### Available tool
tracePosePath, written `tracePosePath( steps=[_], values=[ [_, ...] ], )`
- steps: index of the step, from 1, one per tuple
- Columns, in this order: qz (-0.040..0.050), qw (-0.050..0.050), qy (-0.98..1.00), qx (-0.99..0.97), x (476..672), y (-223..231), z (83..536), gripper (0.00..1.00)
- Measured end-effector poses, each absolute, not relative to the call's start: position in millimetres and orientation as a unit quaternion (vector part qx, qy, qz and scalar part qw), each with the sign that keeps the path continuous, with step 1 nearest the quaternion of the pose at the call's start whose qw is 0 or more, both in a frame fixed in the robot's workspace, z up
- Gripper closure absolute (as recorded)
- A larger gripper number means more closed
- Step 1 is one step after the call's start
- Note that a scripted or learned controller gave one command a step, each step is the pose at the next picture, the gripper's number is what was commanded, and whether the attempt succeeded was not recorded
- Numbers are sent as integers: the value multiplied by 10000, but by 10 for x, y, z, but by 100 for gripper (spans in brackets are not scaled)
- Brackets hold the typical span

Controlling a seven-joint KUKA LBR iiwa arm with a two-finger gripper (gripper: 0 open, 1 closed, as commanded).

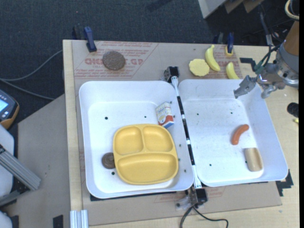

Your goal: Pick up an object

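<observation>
Since nothing sits between the fingers, the pick has not happened yet. The gripper [253, 86] hovers over the far right corner of the right bin [213, 165], fingers spread apart, empty. The likely targets lie well apart from it in that bin: an orange sausage [240, 133] mid-right, and a tan bread roll [253, 158] just nearer, both lying flat on the bin floor. The left bin [95, 103] holds a yellow divided plate [144, 153], a small carton [165, 114] just beyond the plate's far right edge, and a brown cookie [108, 160] touching the plate's left side. Outside the bins, on the far bench: another brown cookie [113, 60], bananas [213, 58] and a yellow piece [199, 67]. Judged progress: early. Approach, descent, closing and lift are all left. The sausage looks the closest choice.
</observation>
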State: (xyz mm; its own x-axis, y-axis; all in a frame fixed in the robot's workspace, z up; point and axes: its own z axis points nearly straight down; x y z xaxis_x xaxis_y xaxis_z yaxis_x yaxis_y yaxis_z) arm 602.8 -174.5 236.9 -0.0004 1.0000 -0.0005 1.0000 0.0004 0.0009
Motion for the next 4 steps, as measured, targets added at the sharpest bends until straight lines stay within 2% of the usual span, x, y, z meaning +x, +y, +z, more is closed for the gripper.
tracePosePath(
  steps=[1, 2, 3, 4],
  values=[
    [-34, -45, 7049, 7093, 5651, -2269, 1341, 0],
    [-9, -41, 7081, 7061, 5586, -1818, 808, 0],
    [4, 9, 7072, 7070, 5606, -1848, 952, 100],
    [22, 10, 7102, 7040, 6138, -1151, 842, 100]
  ],
)
